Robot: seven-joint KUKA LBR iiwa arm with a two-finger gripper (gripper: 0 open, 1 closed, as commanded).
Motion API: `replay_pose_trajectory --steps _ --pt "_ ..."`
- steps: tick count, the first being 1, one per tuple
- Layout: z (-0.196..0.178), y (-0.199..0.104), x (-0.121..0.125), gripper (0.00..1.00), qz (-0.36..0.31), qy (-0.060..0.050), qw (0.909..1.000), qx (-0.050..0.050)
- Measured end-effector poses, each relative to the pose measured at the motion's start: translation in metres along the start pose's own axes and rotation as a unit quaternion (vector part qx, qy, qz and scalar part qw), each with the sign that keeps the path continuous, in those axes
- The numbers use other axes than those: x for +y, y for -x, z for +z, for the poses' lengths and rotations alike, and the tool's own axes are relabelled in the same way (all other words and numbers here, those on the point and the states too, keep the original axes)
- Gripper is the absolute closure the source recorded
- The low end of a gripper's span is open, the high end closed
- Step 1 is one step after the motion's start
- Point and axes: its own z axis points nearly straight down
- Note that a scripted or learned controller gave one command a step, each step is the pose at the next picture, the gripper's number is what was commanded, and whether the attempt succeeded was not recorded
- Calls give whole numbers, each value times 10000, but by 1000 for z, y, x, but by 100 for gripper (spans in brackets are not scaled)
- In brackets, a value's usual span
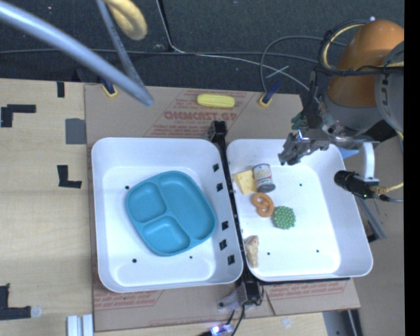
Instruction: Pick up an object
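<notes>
Looks like a robotics lab. Two shallow white bins clamped side by side on a cardboard sheet over a wooden worktop marked with black tape. Loose cables trailing over dark flooring behind. Grey, orange-banded industrial arm reaching in from the right. Toy food scattered in the right bin.

Bright, even light falls from overhead, and both white bins nearly wash out, with soft shadows along their inner walls. The pincer reads dark and slightly soft. Far up-left of it, a grey pole and a yellow blob are blurred, out of focus.
</notes>
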Motion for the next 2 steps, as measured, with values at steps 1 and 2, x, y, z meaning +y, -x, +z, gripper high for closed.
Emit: replay_pose_trajectory --steps 1,2 --pt "-33 0 1 100 -1 -7 10000 1" --pt "-31 -52 -7 100 -21 -28 10000 7"
